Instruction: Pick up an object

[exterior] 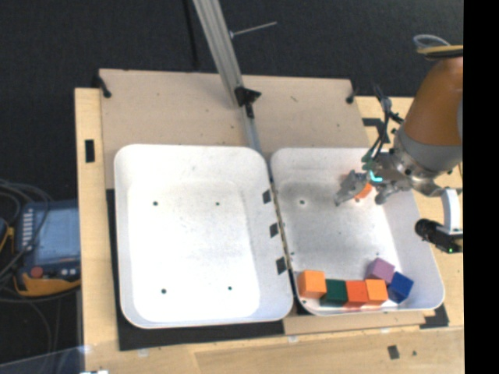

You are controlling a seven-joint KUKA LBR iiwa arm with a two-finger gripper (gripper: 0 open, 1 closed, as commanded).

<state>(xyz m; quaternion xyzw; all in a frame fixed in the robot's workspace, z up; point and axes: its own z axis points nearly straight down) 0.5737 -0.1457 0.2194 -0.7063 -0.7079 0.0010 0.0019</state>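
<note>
My gripper [357,188] hangs over the upper part of the right bin [327,232], reaching in from the right. A small orange block [362,192] shows between its grey fingers, so it looks shut on that block. Along the bin's near edge lies a row of blocks: an orange one [313,282], a green one [336,291], two more orange ones [357,291] [376,289], a purple one [381,269] and a blue one [400,285].
The left bin [195,232] sits beside the right one, with a ridge of clips between them. A slanted metal rail [226,61] runs from the top down to the bins' junction. A handheld controller [51,248] lies off the bench at left.
</note>
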